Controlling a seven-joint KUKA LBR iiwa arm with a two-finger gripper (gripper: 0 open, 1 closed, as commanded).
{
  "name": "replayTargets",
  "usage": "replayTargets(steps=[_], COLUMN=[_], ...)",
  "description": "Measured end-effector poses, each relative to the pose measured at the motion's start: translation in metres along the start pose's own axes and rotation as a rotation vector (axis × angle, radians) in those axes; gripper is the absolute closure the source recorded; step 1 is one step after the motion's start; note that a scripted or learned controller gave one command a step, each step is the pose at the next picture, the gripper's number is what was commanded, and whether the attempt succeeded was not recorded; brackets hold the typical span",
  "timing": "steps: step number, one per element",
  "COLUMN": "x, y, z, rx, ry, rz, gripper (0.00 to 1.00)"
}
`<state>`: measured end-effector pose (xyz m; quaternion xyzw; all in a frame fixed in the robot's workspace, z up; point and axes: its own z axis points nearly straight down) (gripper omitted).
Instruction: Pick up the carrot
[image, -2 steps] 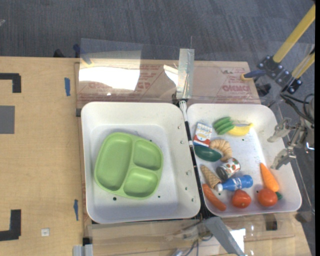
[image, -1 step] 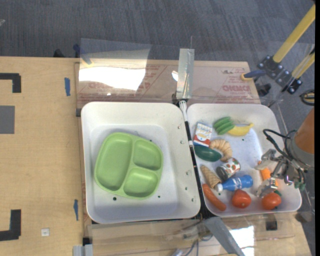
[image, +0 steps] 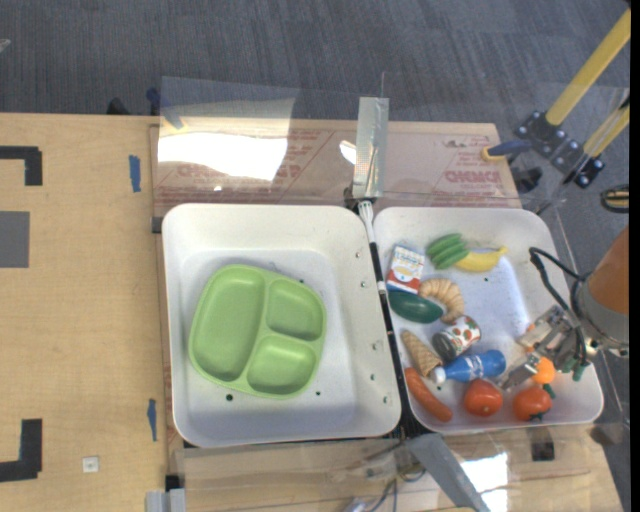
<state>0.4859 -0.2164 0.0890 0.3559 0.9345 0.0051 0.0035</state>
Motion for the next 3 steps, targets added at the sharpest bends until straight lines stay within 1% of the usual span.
replayTargets(steps=[1, 2, 3], x=[0.019, 0.016, 0.068], y=[0.017, 0.019, 0.071], z=[0.000, -0.013, -0.059], rx=[0.007, 0.003, 0.009], ry=[-0.009, -0.019, -0.003], rz=[0.027, 0.026, 0.308], gripper=[0.00, 1.00, 1.00])
